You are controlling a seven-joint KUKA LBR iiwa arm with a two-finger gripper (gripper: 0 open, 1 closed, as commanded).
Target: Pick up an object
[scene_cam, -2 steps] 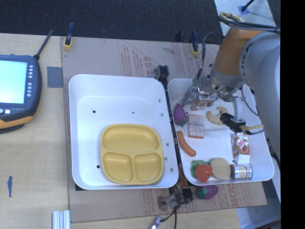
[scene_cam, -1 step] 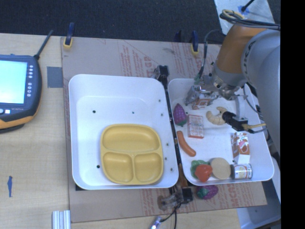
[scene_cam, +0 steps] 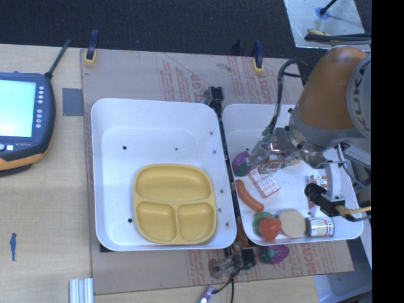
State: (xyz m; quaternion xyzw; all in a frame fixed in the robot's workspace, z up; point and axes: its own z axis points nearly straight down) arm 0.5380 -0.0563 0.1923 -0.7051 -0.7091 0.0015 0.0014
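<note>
My gripper [scene_cam: 268, 158] hangs low over the middle of the right bin [scene_cam: 243, 122], just above a small white packet with red print [scene_cam: 265, 183]. Beside it to the left lies a purple item [scene_cam: 240, 163]. An orange sausage [scene_cam: 249, 196] lies nearer the front, next to a red and green vegetable [scene_cam: 267, 225], a tan round piece [scene_cam: 292, 222] and a small bottle on its side [scene_cam: 322, 226]. I see nothing clearly between the fingers.
The left bin [scene_cam: 113, 125] holds a yellow three-part tray [scene_cam: 175, 203]. A purple item [scene_cam: 274, 253] lies outside the right bin's front edge. A handheld control pad [scene_cam: 22, 122] sits at the far left of the bench. Black cables run along the divider between bins.
</note>
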